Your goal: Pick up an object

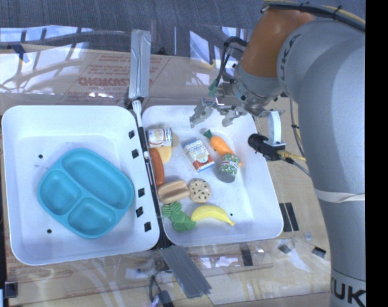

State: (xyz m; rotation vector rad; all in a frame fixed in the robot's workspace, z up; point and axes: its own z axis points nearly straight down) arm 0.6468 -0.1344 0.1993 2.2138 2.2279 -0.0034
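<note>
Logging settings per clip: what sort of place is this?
Likely a robotics lab picking bench: two white bins side by side, toy food such as a banana, and a blue divided plate under the arm's gripper.

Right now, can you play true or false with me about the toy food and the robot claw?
1. The blue plate lies in the left bin. True.
2. The banana is in the same bin as the blue plate. False: it lies in the right bin.
3. The claw holds the carrot. False: the carrot lies in the bin, with the claw above the bin's far end.
4. The cookie sits beside the hot dog bun. True.
</note>
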